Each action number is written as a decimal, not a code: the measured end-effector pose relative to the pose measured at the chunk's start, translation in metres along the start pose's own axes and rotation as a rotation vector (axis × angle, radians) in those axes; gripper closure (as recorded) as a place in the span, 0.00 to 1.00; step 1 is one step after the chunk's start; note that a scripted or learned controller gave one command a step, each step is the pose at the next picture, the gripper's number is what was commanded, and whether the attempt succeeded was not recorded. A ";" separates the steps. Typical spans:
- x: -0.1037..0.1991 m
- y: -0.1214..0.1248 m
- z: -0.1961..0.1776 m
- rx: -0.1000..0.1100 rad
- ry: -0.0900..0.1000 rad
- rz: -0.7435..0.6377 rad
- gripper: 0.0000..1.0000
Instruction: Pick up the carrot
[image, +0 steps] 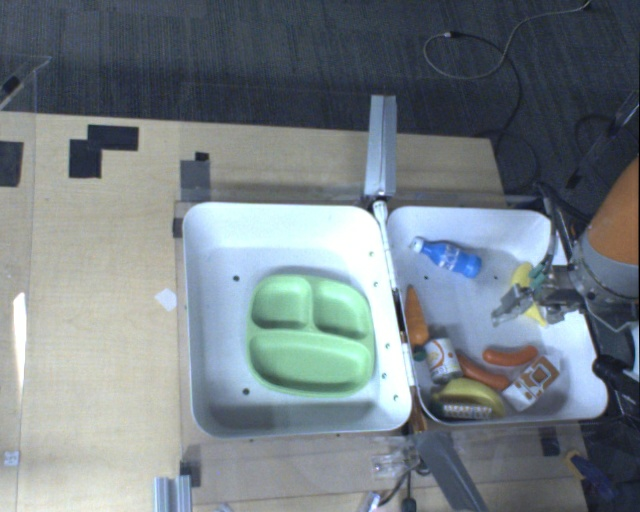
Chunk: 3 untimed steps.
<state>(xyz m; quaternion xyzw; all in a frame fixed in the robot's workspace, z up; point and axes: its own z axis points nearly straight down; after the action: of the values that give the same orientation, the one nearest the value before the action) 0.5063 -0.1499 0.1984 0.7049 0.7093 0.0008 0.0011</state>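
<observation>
The carrot is a slim orange piece lying along the left wall of the right bin, pointing up and down the view. My gripper hovers over the right side of that bin, well to the right of the carrot, at about the same height in the view. Its fingers stand open, and nothing shows held between them. A yellow object lies partly hidden under the gripper.
The right bin also holds a blue bottle, a small can just below the carrot, a red sausage, a banana and a small box. A green divided plate sits in the left bin.
</observation>
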 end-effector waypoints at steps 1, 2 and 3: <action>0.017 0.006 0.023 0.000 0.001 0.181 0.00; 0.044 -0.015 0.102 -0.004 -0.001 0.028 0.00; 0.044 -0.015 0.103 -0.003 -0.001 0.028 0.00</action>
<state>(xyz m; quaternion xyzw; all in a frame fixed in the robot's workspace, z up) 0.4914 -0.1062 0.0958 0.7148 0.6994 0.0016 0.0025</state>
